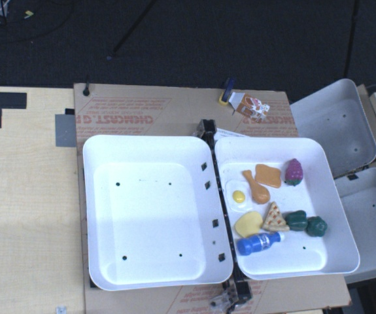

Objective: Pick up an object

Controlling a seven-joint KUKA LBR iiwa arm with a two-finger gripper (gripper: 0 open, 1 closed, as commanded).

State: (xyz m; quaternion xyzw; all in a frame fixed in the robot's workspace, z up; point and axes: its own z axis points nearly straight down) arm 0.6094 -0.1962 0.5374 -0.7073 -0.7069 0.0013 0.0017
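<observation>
Nearest me, blue bottle (259, 243) lies on its side in the right bin (335, 254), touching the yellow lemon (248, 224). I judge it light, rigid, slick, prone to rolling; grip across its midsection. Gripper state: I cannot tell.

A brown cardboard sheet (174, 113) lies on the counter (24, 208) beneath two white bins. At its twelve o'clock edge sit a blue-and-yellow clip (227, 91) and, just beside it, a small printed packet (251, 107).
</observation>
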